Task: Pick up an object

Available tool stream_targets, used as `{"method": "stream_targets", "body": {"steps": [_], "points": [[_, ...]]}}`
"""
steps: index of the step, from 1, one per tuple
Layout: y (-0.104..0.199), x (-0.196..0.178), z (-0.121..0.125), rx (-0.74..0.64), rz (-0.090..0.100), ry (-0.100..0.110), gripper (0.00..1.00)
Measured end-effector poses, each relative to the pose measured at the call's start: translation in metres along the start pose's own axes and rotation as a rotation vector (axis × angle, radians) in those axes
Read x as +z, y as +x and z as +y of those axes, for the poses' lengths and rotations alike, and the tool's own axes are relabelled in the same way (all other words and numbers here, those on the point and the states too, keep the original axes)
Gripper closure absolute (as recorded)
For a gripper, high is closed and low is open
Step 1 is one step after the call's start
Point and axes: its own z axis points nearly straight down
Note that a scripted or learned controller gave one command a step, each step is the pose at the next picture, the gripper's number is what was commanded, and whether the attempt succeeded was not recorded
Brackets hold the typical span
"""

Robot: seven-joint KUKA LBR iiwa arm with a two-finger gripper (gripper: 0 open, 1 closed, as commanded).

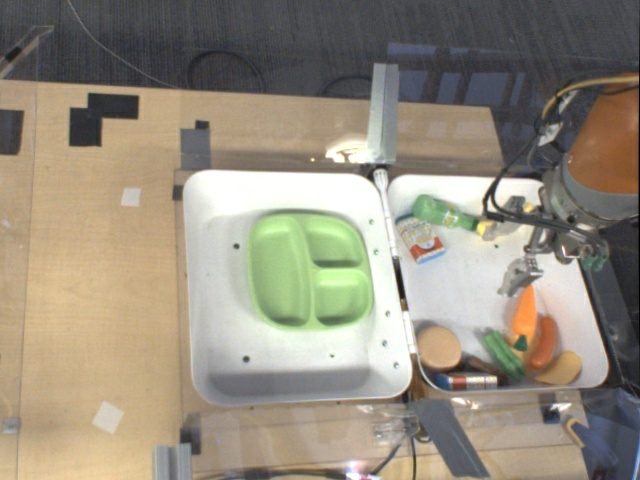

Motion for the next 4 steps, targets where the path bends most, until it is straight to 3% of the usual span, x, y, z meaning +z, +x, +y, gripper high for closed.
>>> {"method": "stream_targets", "body": {"steps": [1, 2, 3, 4], "points": [[0.035, 0.1, -0.031, -0.07, -0.013, 0.005, 0.0], [-0.02, 0.113, 0.024, -0.127, -0.009, -0.001, 0.0], [0.044, 0.111, 0.011, -0.161, -0.009, 0.002, 0.0], [-0.015, 0.085, -0.016, -0.277, -0.005, 0.002, 0.0]]}}
